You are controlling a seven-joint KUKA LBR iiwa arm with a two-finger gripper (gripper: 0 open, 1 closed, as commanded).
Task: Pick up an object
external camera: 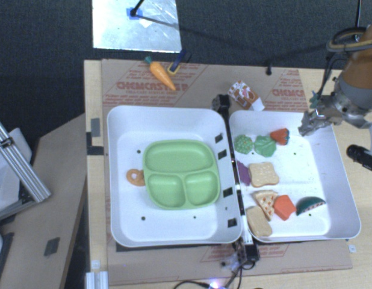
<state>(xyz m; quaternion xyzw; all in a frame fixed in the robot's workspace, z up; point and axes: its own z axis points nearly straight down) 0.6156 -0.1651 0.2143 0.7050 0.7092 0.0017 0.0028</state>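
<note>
The gripper (309, 124) is being held over the far right corner of the right bin (342, 179), at the end of the grey arm (354, 95) reaching in from the right. Whether it is wide or narrow cannot be told from this angle, and nothing is being seen gripped in it.

Toy food pieces are being kept in the right bin. Nearest the gripper, a red piece (280, 136) is lying just beside two green pieces (243, 143) (264, 146) along the far side. Nearer the middle, a bread slice (263, 174) is being flanked by a purple piece (242, 172) at the bin's left wall. Towards the near edge, a pizza slice (266, 202), an orange block (284, 207) and a watermelon slice (310, 205) are lying in a row, with a tan piece (258, 221) just below the pizza.

In the left bin (120, 161), a green divided plate (177, 173) is being shown with a small orange ring (135, 177) just beside its left edge.

Beyond the bins, a toy carrot (162, 75) and a small wrapped packet (245, 95) are lying on the bench
</note>
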